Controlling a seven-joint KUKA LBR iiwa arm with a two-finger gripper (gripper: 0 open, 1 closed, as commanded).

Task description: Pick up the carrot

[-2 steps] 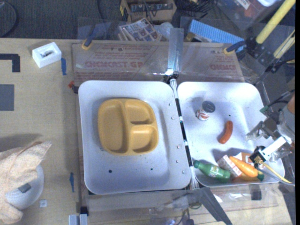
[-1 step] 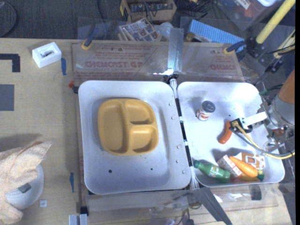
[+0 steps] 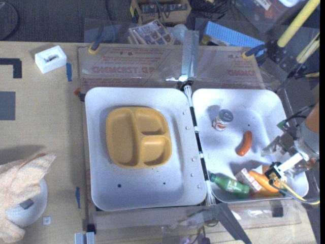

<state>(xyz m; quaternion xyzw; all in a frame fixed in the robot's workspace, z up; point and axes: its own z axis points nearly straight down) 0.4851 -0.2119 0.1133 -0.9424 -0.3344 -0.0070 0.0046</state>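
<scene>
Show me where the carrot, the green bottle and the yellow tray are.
carrot [image 3: 265,180]: camera view, on its orange middle.
green bottle [image 3: 231,184]: camera view, on its body.
yellow tray [image 3: 137,136]: camera view, on the divider between its compartments.

The carrot [image 3: 265,181] is lying in the right-hand bin, down at about five o'clock from that bin's middle, close to the near wall. It is orange, long and tapered, resting flat on the white floor and pointing roughly from ten o'clock to four o'clock. Its upper-left end is sitting against a small red-and-white packet, and its lower-right end is passing under something dark, so the tip there is hidden. A green bottle is lying just at its nine o'clock side.
</scene>
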